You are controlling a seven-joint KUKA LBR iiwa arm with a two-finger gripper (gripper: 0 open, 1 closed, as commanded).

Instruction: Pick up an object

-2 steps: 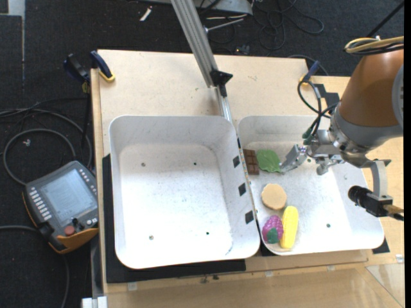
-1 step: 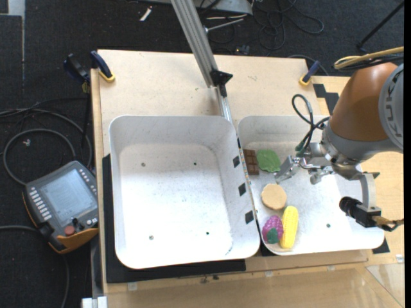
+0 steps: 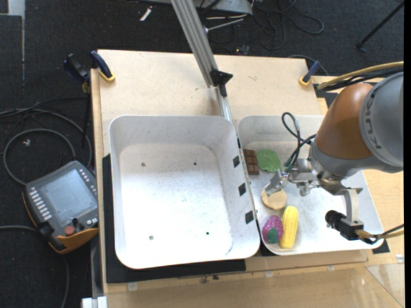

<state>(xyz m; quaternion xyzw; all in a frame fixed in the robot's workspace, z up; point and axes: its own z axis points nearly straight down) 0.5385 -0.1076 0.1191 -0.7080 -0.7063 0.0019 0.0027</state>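
Near you lie toy corn (image 3: 289, 226) and grapes (image 3: 272, 228); beyond, your gripper (image 3: 277, 186), grip unreadable, hovers above a tan disc (image 3: 274, 199), seemingly targeting it.

Bins (image 3: 170, 124): white plastic, smooth, faint speckling; bench (image 3: 160, 82): pale wood, matt; corn cob (image 3: 289, 226): glossy yellow plastic; arm (image 3: 359, 127): smooth grey shell, orange band satin; gripper (image 3: 277, 183): bare metal; slanted rail (image 3: 192, 34): ribbed aluminium

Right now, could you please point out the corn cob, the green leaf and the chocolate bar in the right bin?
corn cob (image 3: 289, 226), camera view, middle of the yellow cob.
green leaf (image 3: 269, 160), camera view, centre of the leaf.
chocolate bar (image 3: 251, 162), camera view, middle of the brown bar.
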